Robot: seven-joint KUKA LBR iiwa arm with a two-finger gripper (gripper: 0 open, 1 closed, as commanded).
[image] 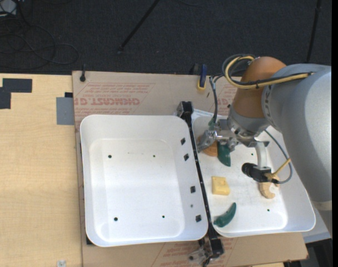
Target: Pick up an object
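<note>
Nearest the camera, in the right-hand shallow white plastic bin (294, 218), a curved dark green plastic piece (225, 214) lies by the front rim, just beside the black divider between the bins. Behind it sits a pale yellow block shaped like a wedge of cheese (220, 185), apart from everything else on the bin floor. To its right, near the bin's right side, rests a tan rounded piece (267, 190), with a small black part of the arm's rigging just above it.

Farther back, the two-finger gripper (222, 149) hangs over the rear left part of this bin. Directly under it a second dark green piece (224, 157) points its long axis toward the camera, and an orange-brown lump (212, 148) lies just beside it on the left. Whether the fingers stand apart or closed, I cannot tell. This green piece is probably the easiest target, being straight below.

The left-hand white bin (94, 177) shows bare floor.
</note>
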